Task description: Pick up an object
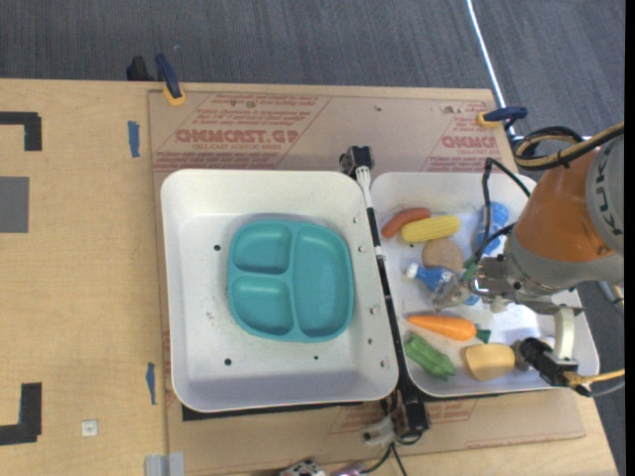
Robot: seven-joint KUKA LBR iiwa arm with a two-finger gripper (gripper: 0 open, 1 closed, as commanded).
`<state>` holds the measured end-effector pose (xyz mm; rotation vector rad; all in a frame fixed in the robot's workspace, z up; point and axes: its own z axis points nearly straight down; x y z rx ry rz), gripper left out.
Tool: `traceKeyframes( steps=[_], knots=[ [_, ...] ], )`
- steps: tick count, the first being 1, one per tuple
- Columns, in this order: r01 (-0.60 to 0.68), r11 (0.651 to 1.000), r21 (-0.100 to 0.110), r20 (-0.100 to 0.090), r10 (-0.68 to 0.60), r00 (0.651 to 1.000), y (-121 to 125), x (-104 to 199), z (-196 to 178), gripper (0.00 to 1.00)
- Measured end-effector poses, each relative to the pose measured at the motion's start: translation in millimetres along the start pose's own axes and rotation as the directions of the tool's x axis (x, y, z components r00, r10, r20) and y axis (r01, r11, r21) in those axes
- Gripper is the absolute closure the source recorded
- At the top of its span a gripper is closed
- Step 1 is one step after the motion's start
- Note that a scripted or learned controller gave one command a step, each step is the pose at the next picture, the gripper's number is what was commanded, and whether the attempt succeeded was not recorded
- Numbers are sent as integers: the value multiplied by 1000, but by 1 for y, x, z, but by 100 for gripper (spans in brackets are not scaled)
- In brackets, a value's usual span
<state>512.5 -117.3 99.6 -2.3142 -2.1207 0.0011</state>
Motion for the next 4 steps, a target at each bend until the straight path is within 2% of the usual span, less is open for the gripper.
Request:
traceKeyframes(
  steps=[1, 2, 3, 4],
  knots=[
    [-40, 999, -3, 1, 40, 999, 49, 29, -13, 0],
    [-314, 949, -24, -7, 313, 950, 77, 28, 7, 0],
    [-156, 987, -22, -7, 156, 988, 56, 28, 6, 0],
    [-156, 987, -27, -8, 156, 988, 57, 29, -5, 100]
  ],
)
